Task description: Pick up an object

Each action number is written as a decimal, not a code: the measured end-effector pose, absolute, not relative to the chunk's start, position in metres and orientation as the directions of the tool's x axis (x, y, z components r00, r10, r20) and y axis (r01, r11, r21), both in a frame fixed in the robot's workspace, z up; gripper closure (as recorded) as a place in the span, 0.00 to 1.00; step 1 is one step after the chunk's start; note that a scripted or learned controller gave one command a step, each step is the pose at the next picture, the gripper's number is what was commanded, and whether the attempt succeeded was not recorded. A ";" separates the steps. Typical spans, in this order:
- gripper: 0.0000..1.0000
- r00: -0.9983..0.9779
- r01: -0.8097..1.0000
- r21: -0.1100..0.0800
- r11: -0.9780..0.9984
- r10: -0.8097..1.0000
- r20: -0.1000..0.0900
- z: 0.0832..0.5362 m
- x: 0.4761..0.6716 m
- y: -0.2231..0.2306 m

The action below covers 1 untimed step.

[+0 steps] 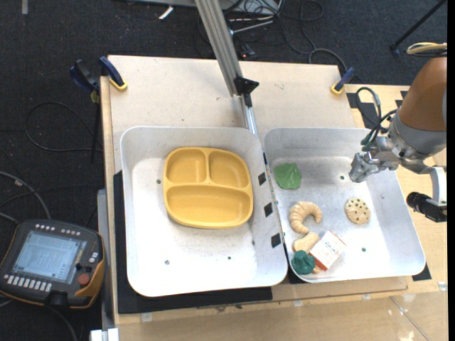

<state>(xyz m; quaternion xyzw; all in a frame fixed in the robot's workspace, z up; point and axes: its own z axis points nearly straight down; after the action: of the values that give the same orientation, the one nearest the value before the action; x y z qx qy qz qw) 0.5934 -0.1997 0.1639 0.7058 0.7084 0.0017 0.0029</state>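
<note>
The right bin [398, 212] holds several small items: a green leaf-like piece [288, 175], a cream croissant [305, 215], a round cookie [357, 210], a small white and red box [328, 251] and a dark green lump [303, 262]. My gripper [360, 169] hangs over the upper right part of this bin, above and a little left of the cookie, with nothing seen between its fingers. The grey arm with its orange band [429, 94] comes in from the right.
A yellow divided tray [209, 187] lies in the left bin [142, 261]. A metal pole [220, 34] slants up from between the bins. A teach pendant [50, 261] sits on the floor at lower left.
</note>
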 end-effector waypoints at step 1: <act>1.00 -0.003 1.000 0.006 0.003 1.000 -0.002 0.208 0.591 -0.197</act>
<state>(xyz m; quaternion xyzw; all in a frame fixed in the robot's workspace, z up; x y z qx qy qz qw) 0.5912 -0.1972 0.2080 0.7059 0.7083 0.0015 0.0030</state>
